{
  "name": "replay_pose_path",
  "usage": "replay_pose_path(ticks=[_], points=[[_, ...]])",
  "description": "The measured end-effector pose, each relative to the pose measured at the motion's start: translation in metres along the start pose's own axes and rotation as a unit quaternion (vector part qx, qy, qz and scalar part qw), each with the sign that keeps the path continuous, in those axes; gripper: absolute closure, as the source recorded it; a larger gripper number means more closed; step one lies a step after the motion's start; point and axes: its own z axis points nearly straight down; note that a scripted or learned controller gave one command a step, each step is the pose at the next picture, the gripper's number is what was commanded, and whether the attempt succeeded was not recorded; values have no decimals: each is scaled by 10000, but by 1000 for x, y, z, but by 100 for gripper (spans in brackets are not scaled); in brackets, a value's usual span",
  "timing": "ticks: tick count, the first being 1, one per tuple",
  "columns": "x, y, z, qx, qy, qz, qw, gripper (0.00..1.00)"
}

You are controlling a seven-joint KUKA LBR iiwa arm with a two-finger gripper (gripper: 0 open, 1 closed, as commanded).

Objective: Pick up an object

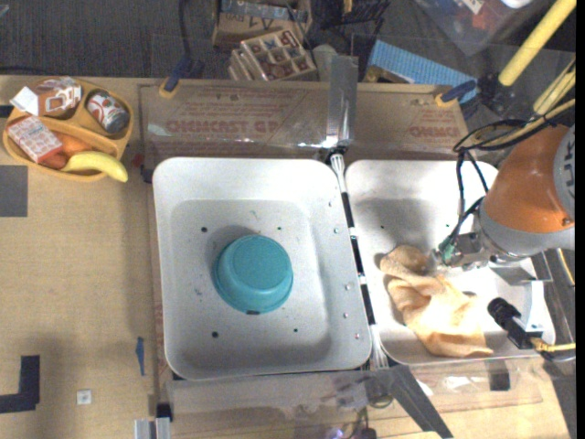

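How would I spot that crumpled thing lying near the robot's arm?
Look at the right bin of the two white ones. Toward its near side lies a tan cloth, soft and rumpled. The left bin's teal bowl is round and rigid.

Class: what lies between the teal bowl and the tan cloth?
In the camera view, bare white floor and the two bins' adjoining rims separate the teal bowl from the tan cloth.

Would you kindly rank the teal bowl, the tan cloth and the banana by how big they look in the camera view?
1. Tan cloth, in the right bin: it covers the most area, though only somewhat more than the bowl.
2. Teal bowl, in the left bin.
3. Banana, on the yellow tray at the far left: clearly smallest.
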Motion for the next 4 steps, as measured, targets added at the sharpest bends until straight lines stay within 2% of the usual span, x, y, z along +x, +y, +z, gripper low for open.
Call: replay_pose_path(ticks=[1, 2, 3, 4], points=[[0, 0, 0, 1, -1, -3, 10000, 0], [26, -34, 10, 21, -13, -32, 10000, 0], [26, 29, -3, 82, 12, -441, 9990, 0], [25, 95, 14, 41, 2, -1734, 9848, 0]])
